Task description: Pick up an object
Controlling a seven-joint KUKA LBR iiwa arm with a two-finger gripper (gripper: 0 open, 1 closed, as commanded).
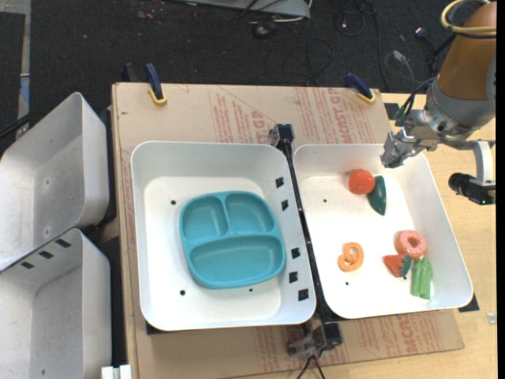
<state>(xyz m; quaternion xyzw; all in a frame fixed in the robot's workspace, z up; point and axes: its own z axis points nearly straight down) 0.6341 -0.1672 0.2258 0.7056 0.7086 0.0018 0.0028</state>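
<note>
Jaws (394,155), state unclear, hang over the right bin's (451,235) far edge, near the tomato (361,181).

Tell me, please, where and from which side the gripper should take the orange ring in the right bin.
Probably from straight above, pinching across one side of the orange ring: one finger in its hole, one outside. It lies flat, apart from the other toys, leaving room.

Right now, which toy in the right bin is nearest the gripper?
The red ball, beside the dark green piece, just below-left of the gripper. The other toys lie toward the bin's near edge.
</note>
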